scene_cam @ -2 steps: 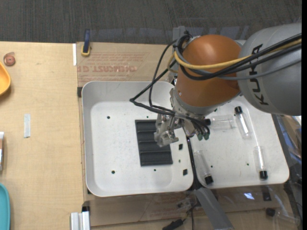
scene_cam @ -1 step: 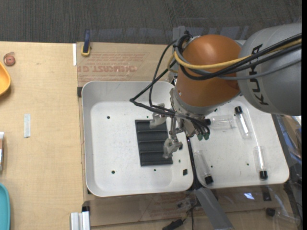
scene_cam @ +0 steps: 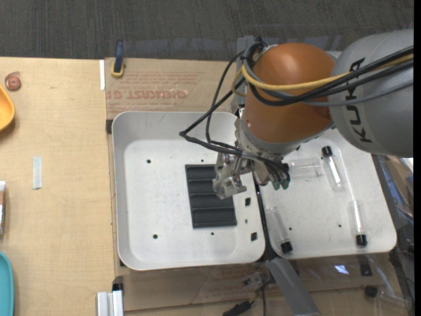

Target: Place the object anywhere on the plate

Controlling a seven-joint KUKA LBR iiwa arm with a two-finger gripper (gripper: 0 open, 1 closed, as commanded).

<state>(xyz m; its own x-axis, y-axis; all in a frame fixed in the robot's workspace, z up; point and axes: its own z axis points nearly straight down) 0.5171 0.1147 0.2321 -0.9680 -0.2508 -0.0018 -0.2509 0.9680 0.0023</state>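
Gripper (scene_cam: 227, 182) at frame centre, mostly hidden under orange wrist band (scene_cam: 289, 91); could not tell its grip state. Black ribbed plate (scene_cam: 209, 206) lay in left bin (scene_cam: 131, 242), its upper right corner covered by gripper. 3 clear tubes with black caps (scene_cam: 332, 168) lay in right bin (scene_cam: 385, 232). Black cables (scene_cam: 210, 120) crossed left bin's top. Orange object (scene_cam: 5, 110) cut off at desk's (scene_cam: 59, 176) left edge.

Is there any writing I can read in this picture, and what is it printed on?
"KUKA": black letters on the grey arm, running sideways; only part of the word is clear.
Red print on the cardboard sheet behind the left bin: upside down and too faint to read.
Nothing else carries writing I can make out.
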